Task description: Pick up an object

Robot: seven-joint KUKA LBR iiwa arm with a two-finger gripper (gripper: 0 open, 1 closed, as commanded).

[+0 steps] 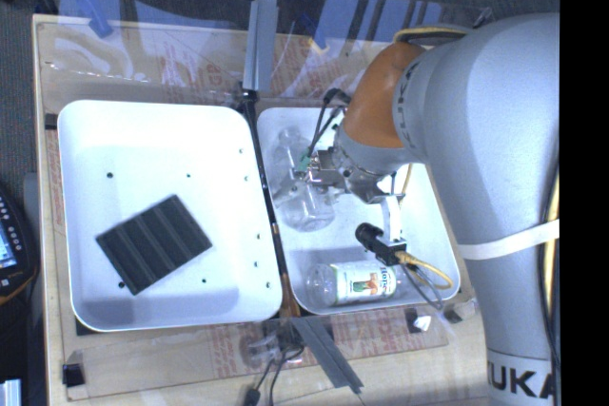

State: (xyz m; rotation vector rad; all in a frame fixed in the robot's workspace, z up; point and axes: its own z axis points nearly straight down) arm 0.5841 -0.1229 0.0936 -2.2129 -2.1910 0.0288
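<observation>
In the right bin lies a clear plastic bottle with a green and red label, on its side near the front wall. A clear glass-like object rests against that bin's left wall. My gripper hangs low over the right bin, right beside the clear object, under the orange wrist band. Nothing shows between its fingers. In the left bin a dark ribbed rectangular pad lies flat and turned at an angle.
The grey arm covers the right bin's back right part. A cable with a black plug hangs over the bottle. A metal divider post stands behind the bins and a bracket in front.
</observation>
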